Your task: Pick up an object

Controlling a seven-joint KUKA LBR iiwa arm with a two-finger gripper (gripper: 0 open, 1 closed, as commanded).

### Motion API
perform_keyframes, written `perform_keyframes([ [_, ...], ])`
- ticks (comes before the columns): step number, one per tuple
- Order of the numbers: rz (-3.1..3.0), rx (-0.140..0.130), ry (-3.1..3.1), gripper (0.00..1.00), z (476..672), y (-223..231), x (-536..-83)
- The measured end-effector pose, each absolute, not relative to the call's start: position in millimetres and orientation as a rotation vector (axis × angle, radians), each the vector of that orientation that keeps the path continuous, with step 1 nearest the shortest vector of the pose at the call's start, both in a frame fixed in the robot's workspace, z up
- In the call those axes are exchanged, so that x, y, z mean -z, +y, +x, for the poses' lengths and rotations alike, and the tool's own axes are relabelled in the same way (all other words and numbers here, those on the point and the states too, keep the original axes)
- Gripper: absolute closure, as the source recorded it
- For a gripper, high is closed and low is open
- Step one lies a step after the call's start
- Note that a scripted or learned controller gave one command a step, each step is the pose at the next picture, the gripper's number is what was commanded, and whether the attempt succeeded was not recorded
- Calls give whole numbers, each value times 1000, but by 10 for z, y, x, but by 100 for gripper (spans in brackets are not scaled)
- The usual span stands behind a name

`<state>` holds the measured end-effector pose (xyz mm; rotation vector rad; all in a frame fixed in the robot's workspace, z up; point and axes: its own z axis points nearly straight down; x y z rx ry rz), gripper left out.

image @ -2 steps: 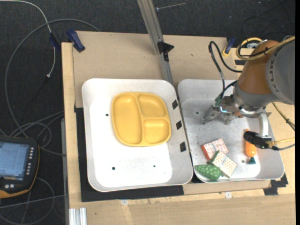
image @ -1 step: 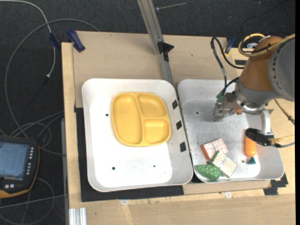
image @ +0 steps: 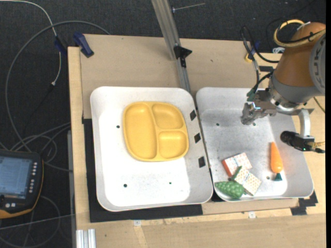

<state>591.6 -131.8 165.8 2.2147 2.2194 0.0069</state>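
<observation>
tray [image: 155, 130] in left bin [image: 103, 138] | carrot [image: 276, 157], boxes [image: 242, 172], leafy toy [image: 229, 189] in right bin's [image: 222, 107] near corner
</observation>
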Motion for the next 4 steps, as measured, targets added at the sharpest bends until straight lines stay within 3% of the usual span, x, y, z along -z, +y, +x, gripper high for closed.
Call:
perform_keyframes([
  [1,2215,-7,2218,100,5936,-1318,-2197],
  [2,2213,-6,2227,100,6043,-802,-2284],
  [4,2213,-7,2230,100,6031,352,-2385],
])
